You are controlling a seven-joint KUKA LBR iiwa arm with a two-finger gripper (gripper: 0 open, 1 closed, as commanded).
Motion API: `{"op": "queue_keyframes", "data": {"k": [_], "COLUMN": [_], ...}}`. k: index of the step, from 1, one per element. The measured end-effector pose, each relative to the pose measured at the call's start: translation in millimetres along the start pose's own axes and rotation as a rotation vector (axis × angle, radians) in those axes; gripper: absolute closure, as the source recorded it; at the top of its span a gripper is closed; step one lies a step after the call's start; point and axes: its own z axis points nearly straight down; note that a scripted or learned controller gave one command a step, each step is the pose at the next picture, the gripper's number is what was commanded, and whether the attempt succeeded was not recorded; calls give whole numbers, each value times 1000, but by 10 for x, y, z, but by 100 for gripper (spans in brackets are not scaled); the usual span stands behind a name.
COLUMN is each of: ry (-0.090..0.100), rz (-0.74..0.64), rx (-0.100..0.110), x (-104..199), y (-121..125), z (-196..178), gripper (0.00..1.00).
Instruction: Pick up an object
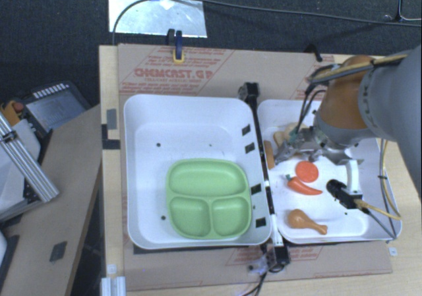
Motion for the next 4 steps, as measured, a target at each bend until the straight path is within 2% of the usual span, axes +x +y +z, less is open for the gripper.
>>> {"op": "queue_keyframes", "data": {"k": [1, 3, 4], "ry": [0, 0, 1], "rz": [0, 1, -2], "rx": [-4, -8, -5], "x": [-2, -173, -177], "y": [15, 8, 22], "z": [-135, -1357, -1784], "gripper": [100, 100, 100]}}
